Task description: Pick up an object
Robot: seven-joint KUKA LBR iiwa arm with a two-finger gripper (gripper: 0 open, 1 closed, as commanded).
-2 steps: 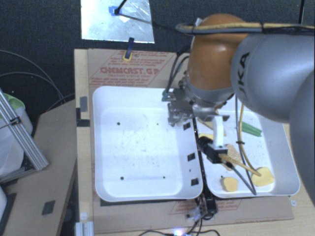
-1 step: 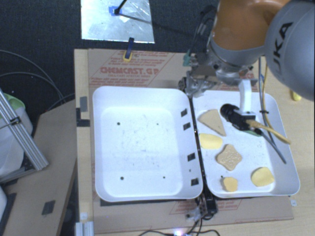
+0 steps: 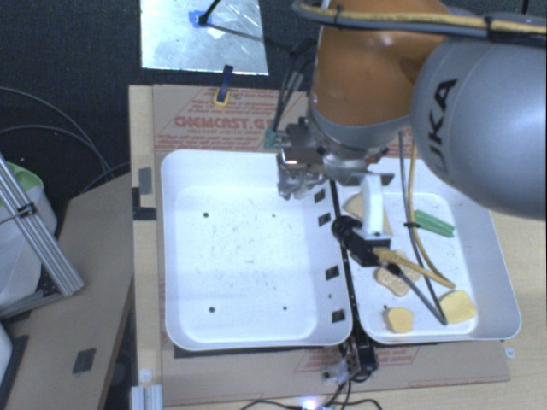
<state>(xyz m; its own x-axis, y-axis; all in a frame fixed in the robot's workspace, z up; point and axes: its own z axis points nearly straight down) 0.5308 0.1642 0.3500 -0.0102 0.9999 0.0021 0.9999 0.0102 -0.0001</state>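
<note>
Camera view looks down at a slant on two shallow white bins set side by side on a cardboard sheet (image 3: 214, 122) with red lettering, which lies on the tan tabletop (image 3: 94, 254). The grey arm (image 3: 487, 118), with its orange band (image 3: 376, 41) above the wrist, reaches in from the right of the view and covers the far right part of the scene. Its pincer (image 3: 295, 178) hangs over the far right corner of the left-hand bin (image 3: 239, 263), as the view shows it, close to the rim where the two bins meet. The wrist hides much of the pincer from this angle, so I cannot tell whether it is wide or narrow. The floor of that bin bears a few small dark specks. The things to pick all lie in the right-hand bin (image 3: 483, 267), apart from the pincer and nearer the camera. A green piece (image 3: 432, 225) lies toward that bin's far side. A tan piece (image 3: 395, 282), flat and uneven in outline, lies nearer the middle. Toward the near edge, a round yellow piece (image 3: 398, 319) sits close to the dividing rim, and a yellow lump (image 3: 460, 306) lies near the bin's near right corner. Beyond the bins, a small blue and yellow thing (image 3: 224, 88) rests at the far edge of the cardboard, and a silvery sheet (image 3: 201, 24) lies on the dark ground behind it. A pale metal frame (image 3: 38, 246) stands at the left edge of the view.
</note>
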